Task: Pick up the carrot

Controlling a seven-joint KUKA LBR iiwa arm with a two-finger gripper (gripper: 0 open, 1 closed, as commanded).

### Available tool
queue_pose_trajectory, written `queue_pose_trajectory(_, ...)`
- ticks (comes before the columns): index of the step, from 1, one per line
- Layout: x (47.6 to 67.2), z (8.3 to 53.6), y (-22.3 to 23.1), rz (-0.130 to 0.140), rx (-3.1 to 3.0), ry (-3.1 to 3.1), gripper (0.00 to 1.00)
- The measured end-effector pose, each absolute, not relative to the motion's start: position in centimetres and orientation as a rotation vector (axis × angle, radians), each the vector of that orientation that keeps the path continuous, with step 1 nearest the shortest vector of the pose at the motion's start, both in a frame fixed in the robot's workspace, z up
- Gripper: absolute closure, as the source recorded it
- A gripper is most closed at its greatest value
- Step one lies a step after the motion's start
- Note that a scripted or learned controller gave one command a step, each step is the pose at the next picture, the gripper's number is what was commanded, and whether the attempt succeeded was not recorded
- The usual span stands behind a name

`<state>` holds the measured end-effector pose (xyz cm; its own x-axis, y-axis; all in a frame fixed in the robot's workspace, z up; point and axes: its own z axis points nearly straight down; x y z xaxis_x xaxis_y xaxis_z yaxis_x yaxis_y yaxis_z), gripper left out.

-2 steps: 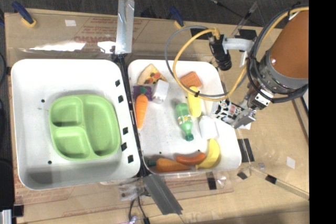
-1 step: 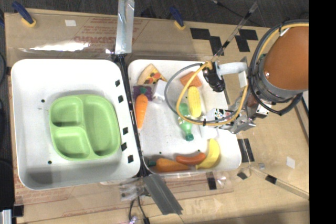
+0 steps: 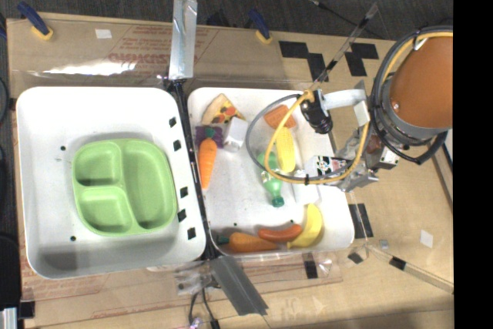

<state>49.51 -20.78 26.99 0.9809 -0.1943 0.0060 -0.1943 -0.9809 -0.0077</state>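
In the camera view, the carrot (image 3: pixel 207 162) lay along the right bin's (image 3: pixel 231 200) left wall, beside the slice of pizza (image 3: pixel 220 110). The gripper (image 3: pixel 362 173) hovered at the bin's right edge, well apart, its opening impossible to tell; the approach step seemed underway, calling for leftward travel

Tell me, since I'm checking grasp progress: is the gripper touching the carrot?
Apart. The camera view shows the carrot by the right bin's left wall, and the gripper at its right edge, toys between.

Grey arm (image 3: pixel 400 127) w/ orange band (image 3: pixel 422 85), looping yellow cable (image 3: pixel 271 158)
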Motion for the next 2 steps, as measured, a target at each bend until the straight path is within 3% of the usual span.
queue_pose_trajectory(2,48.7,21.8,-21.0,0.005,-3.12,0.33,1.0)
